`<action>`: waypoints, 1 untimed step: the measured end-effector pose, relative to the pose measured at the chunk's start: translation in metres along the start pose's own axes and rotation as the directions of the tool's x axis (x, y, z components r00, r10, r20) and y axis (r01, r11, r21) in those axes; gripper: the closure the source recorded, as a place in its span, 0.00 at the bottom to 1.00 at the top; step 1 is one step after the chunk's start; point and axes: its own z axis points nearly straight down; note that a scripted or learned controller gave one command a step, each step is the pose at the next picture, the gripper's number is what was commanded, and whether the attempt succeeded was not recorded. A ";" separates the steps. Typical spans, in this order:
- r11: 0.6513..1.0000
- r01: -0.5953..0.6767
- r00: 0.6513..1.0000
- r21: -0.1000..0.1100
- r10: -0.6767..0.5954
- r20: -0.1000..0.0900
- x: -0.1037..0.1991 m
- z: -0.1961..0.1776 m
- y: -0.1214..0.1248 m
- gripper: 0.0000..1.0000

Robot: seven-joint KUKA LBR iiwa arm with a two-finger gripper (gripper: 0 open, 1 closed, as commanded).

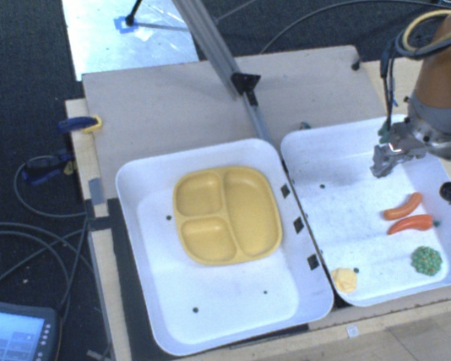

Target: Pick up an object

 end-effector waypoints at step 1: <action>1.000 0.001 1.000 -0.002 -0.001 0.001 0.000 -0.055 0.002 1.00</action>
